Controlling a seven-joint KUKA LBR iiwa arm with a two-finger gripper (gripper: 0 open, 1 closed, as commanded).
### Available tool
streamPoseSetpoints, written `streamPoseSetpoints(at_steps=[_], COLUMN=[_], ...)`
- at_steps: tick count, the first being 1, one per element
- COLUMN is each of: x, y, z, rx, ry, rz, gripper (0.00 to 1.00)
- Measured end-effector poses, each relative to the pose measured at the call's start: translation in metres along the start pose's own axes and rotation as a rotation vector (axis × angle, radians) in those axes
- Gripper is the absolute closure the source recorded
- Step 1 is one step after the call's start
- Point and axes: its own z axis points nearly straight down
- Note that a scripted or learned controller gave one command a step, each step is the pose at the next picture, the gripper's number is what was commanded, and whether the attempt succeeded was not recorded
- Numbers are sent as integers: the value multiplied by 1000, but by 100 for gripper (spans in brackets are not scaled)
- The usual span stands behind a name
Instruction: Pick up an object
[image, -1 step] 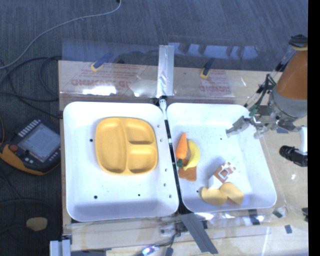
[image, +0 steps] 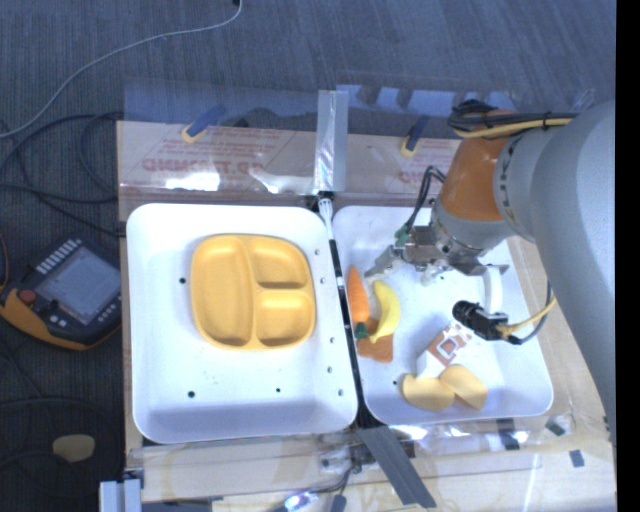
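The right bin (image: 520, 385) holds an orange carrot (image: 357, 293) along its left wall. A yellow banana (image: 387, 307) lies beside the carrot, with an orange wedge (image: 377, 348) just below them. A small white and orange box (image: 450, 344) and a pale yellow lump (image: 442, 389) sit nearer the front. My gripper (image: 430, 260) hangs low over the upper middle of this bin, just up and right of the banana. Nothing shows in its grasp. The wrist and its orange band (image: 472, 185) cover the bin's back part.
The left bin (image: 160, 380) carries a yellow divided tray (image: 253, 290). A raised divider (image: 340, 300) separates the two bins. A black connector with a yellow cable (image: 480, 320) hangs off the arm over the right bin. A handheld pendant (image: 65, 290) lies on the floor at left.
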Motion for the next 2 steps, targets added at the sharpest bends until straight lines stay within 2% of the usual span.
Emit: streamPoseSetpoints(at_steps=[1,2], x=[12,-11], y=[-8,-22], z=[-80,9], rx=[-1,-3], ry=[-1,-1], rz=[-32,-398], gripper=[0,0])
